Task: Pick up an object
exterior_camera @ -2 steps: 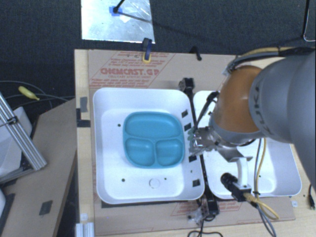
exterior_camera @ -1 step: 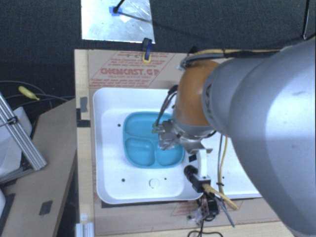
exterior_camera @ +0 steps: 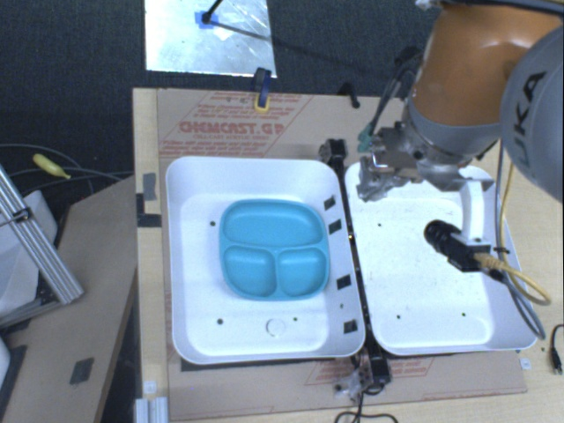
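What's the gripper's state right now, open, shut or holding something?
Gripper: cannot be told; it sits over the right bin's upper left corner.

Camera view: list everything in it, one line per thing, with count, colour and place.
divided tray: one, light blue, three compartments, flat in the middle of the left bin
left bin: one, white, on the cardboard sheet
right bin: one, white, right beside the left bin
cardboard sheet: one, brown with red print, under both bins
shiny sheet: one, silvery, on the dark surface beyond the cardboard
clip: one, blue and yellow, at the cardboard's far edge
arm: one, grey with an orange band, reaching in from the right
tool: one, grey metal, over the right bin's far left corner
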Action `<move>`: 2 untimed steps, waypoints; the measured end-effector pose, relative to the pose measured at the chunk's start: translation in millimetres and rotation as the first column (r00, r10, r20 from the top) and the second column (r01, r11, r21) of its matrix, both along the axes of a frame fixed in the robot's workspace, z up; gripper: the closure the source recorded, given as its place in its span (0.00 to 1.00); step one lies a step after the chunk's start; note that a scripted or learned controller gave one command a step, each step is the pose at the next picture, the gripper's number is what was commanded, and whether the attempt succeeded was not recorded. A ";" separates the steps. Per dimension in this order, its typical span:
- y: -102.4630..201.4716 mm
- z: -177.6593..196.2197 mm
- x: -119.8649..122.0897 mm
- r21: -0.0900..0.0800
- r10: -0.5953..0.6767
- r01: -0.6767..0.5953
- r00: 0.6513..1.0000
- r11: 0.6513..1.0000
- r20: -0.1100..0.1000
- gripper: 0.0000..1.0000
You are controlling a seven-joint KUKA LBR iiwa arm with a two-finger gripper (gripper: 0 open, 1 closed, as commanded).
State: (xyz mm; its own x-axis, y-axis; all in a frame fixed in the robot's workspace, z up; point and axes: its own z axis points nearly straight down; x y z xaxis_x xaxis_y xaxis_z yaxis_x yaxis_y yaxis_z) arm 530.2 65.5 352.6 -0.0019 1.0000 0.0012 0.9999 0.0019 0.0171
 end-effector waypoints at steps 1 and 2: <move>-0.2 56.9 -28.9 0.001 0.004 -0.003 1.000 1.000 -0.008 1.00; 81.2 64.1 -44.3 0.001 0.010 -0.010 1.000 1.000 -0.013 1.00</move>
State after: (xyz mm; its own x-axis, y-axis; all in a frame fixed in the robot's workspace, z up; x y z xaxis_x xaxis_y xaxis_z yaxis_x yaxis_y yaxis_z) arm 485.9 146.6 416.7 -0.0116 0.9999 0.0027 0.9999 0.0116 0.0037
